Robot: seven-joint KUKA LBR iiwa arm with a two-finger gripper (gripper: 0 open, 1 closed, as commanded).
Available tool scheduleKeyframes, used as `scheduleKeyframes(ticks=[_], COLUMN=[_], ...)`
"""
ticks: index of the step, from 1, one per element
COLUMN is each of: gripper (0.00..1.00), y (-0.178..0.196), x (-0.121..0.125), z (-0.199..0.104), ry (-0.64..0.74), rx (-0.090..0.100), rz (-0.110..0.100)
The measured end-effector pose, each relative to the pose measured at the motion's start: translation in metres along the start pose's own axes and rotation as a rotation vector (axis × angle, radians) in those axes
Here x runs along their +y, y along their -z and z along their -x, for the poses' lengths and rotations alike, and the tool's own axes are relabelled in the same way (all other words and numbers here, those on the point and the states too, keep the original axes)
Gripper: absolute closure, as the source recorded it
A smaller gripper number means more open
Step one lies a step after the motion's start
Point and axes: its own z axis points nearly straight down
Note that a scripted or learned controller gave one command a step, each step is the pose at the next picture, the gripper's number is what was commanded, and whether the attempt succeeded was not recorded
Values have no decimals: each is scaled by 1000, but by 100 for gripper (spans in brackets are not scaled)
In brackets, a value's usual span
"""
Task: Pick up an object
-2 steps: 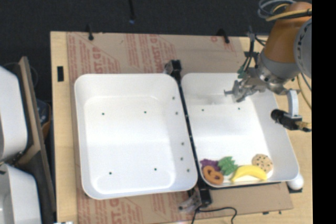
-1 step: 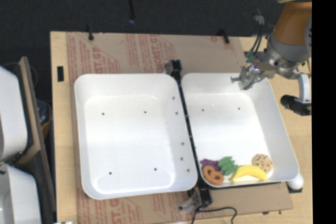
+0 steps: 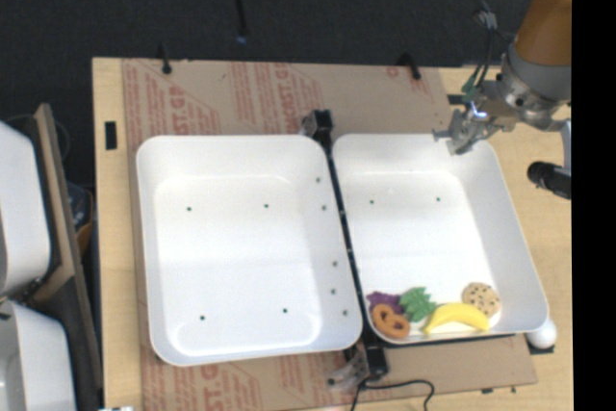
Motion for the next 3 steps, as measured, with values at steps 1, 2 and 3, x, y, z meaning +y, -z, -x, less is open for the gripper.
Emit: scheduleKeyframes(ticks=[1,2,3], gripper=[100,100,100], y=[5,0,-14], x=[-7,-10,-20], z=[-45,-97,-144], ry=[3,4,3], rx=[1,1,1], rz=[-2,-3,-4])
